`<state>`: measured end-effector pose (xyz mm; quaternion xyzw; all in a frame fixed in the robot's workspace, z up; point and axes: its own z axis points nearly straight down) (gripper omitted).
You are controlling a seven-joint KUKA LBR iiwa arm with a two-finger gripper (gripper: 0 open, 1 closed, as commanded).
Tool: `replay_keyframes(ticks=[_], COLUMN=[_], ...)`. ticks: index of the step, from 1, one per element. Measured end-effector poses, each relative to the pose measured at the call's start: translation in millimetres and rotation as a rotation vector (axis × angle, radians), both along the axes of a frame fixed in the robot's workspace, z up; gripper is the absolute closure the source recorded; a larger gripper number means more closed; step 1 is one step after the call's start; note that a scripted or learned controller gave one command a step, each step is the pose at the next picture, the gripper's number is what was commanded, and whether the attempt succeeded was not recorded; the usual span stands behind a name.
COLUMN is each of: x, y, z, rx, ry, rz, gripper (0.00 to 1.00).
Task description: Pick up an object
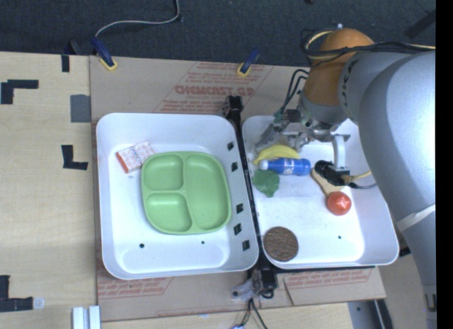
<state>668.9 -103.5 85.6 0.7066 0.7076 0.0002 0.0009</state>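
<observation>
Gripper (287, 133), fingers' state I cannot tell, hovers just above the banana (277, 153), whose touching blue bottle (287, 167) could foul the grab.

two white bins (113, 179), cardboard sheet (177, 87), cable (152, 20)

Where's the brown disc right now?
The brown disc lies in the right bin, near its front-left corner, below the green leafy piece.

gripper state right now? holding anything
gripper: over the right bin, just above the banana and blue bottle; open or shut cannot be told, nothing visibly held.
</observation>
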Motion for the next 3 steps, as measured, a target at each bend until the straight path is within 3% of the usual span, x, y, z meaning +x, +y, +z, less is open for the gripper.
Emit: replay_keyframes(ticks=[3], x=[0], y=[-35], z=[1], rx=[0.000], ry=[-0.001], rz=[0.000], gripper=[0.00])
